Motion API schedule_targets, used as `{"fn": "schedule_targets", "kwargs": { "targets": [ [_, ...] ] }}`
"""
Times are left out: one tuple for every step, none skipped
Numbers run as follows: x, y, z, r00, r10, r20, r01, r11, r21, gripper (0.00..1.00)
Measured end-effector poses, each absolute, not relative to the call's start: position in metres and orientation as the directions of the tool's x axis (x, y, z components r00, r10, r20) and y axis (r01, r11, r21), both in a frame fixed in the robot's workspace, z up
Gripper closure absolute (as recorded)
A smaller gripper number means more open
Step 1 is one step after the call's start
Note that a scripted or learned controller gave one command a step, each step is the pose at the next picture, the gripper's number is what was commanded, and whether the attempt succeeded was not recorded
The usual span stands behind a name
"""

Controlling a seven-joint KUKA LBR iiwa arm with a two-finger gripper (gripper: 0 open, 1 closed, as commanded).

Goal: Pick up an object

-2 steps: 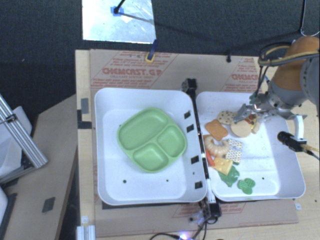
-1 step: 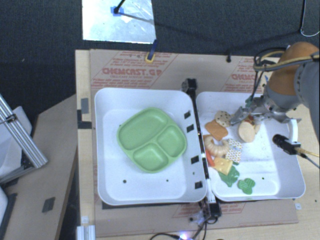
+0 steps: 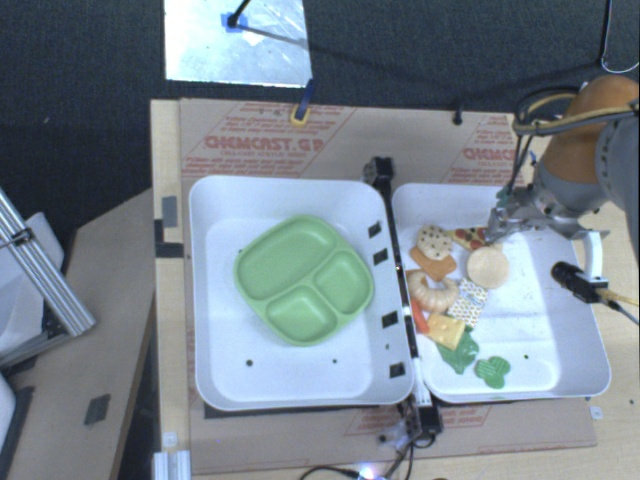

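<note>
Several toy foods lie on the left side of the right bin (image 3: 560, 368). Among them are a speckled cookie (image 3: 433, 240), a red slice (image 3: 468, 236), a round beige bun (image 3: 487, 266), a shrimp-like piece (image 3: 432, 293), a patterned cracker (image 3: 470, 300), a yellow cheese wedge (image 3: 447, 332) and green leafy pieces (image 3: 490, 370). My gripper (image 3: 499, 222) comes in from the right and hangs low over the bin's back half. It is just above the bun and right of the red slice. Nothing shows in its grip.
The left bin (image 3: 215, 368) holds a green divided plate (image 3: 305, 280). A black clip rail (image 3: 392, 268) joins the two bins. A black and white part (image 3: 580, 276) juts out over the right bin's right side. A shiny sheet (image 3: 235, 28) lies behind the bench.
</note>
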State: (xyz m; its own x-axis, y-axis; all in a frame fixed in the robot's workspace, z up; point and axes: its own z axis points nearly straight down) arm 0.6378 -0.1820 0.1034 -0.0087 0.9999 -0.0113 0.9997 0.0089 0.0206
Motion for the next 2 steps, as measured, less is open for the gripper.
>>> {"fn": "schedule_targets", "kwargs": {
  "targets": [
    [0.637, -0.18, 0.148, -0.006, 1.0, -0.001, 1.0, 0.006, 0.006, 1.0],
    [0.635, -0.171, 0.207, -0.007, 1.0, -0.002, 1.0, 0.007, 0.008, 1.0]
  ]
}}
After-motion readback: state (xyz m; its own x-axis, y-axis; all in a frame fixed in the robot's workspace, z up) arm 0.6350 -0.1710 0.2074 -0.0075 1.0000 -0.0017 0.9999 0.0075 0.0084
